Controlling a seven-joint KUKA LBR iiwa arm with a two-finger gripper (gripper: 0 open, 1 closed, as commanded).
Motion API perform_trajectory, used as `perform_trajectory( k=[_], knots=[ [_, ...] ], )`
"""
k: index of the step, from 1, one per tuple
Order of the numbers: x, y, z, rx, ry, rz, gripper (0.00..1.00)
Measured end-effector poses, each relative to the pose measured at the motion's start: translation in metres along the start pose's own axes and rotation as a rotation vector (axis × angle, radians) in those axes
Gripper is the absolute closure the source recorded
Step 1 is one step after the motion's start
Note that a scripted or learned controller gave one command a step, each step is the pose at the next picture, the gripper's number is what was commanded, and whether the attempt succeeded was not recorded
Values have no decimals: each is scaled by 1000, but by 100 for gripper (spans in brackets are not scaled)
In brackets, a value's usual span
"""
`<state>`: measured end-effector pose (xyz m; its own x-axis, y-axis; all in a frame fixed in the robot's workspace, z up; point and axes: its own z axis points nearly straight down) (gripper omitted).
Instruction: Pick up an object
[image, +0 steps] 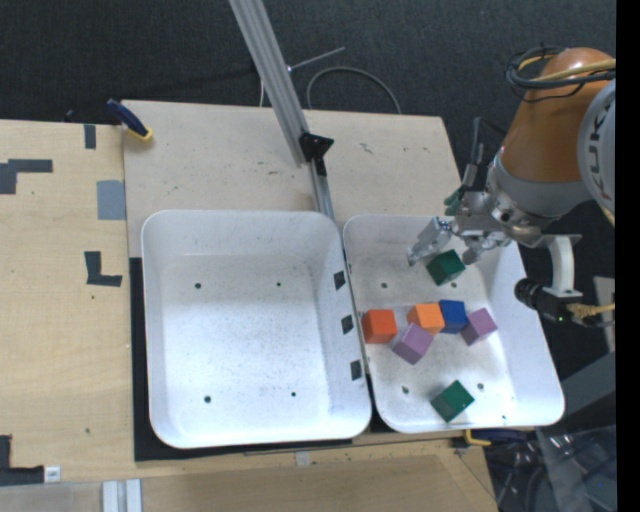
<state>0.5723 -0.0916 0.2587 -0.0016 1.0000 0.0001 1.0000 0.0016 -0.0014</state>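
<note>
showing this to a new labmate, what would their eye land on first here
The orange-banded arm reaching in from the right, its claw low over the right bin with a dark green block right at its tips. Next, the cluster of bright blocks mid-bin: an orange cube, another orange, a blue and two purple ones, with a second green block nearer the front. The left bin sits beside it.

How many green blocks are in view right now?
2, both in the right bin. One green block sits at the gripper, near the far end; the other lies near the front edge. The arm might hide more.
</note>
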Motion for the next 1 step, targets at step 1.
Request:
perform_trajectory(
  k=[1],
  knots=[
    [13, -84, -45, 0, 1, 1, 0]
  ],
)
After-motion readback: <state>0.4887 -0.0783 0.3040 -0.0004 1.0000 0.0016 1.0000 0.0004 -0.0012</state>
